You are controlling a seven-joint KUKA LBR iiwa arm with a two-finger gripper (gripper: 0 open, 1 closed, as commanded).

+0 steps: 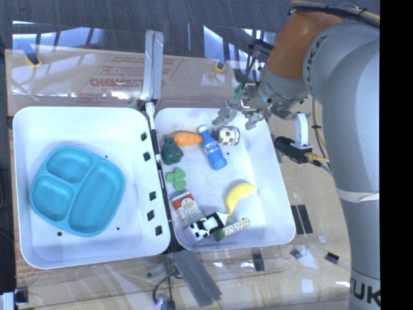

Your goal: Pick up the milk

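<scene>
Grey links and an orange band above the wrist carry my gripper (240,116) in over the far right corner of the right bin (274,173). My two fingers stand spread, with nothing between them. The gripper sits high in the view, near the bin's far wall, just beside a small round red-and-white object (228,135) and the cap end of a blue bottle (212,149).

Target location: I judge the milk (208,227) to be the black-and-white cow-patterned carton lying against the near wall of the right bin. It rests between an orange-and-white carton (186,208) on its left and a speckled stick-shaped item (236,225) on its right, touching or nearly touching both.

Governing relation: the milk lies toward the near edge of the bin from my gripper, slightly to the left in the view, well apart, almost the full depth of the bin away. The bottle and a yellow banana (238,196) lie between us. The carton's long axis appears to run roughly along the near wall, tilted a little.

Required move, as I judge it: travel over the bottle and banana, align the fingers across the carton's short side, then descend. Crowding neighbours and the bin wall limit finger clearance.

The left bin (26,192) holds a blue divided plate (76,189).
</scene>
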